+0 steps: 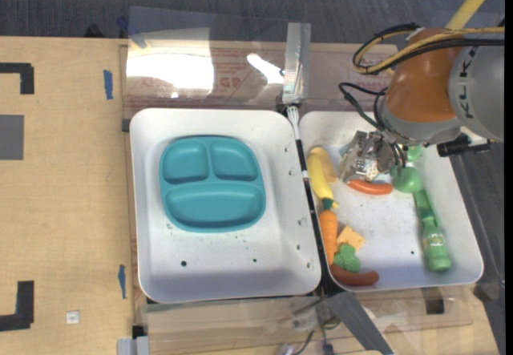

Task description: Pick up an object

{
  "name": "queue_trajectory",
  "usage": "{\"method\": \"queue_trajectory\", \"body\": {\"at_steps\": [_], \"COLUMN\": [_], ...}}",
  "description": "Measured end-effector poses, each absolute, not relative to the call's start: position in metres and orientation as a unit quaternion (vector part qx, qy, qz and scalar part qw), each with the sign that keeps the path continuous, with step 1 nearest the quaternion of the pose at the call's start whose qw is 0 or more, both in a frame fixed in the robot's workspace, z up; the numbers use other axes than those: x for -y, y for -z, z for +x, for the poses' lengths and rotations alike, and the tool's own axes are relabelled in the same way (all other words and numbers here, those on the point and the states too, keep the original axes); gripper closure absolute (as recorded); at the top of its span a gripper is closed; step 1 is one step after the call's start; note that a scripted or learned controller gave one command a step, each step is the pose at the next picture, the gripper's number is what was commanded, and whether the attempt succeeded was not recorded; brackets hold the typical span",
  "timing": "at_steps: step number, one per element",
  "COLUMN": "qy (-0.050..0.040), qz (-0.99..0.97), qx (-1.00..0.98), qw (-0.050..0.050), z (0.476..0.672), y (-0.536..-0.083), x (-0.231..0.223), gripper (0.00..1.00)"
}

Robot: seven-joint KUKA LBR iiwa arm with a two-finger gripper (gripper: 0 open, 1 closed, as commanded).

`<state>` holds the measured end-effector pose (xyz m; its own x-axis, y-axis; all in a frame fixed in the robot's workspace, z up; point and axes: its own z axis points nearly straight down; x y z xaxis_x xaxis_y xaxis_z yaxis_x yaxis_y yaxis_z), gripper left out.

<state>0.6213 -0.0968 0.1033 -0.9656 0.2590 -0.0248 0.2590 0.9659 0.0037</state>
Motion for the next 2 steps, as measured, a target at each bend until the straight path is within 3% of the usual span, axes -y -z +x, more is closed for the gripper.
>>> {"method": "queue_trajectory", "body": {"at_steps": [1,2], "qy": [-0.0011,-0.0004], "qz": [0.227,0.226], "qx": [-0.974,-0.974], "qw": [0.007,0.009], "z": [0.6561,0.6567], "y": [-0.2047,-0.2136], "x": [0.0760,0.0756], "gripper": [1.00,1.00]}}
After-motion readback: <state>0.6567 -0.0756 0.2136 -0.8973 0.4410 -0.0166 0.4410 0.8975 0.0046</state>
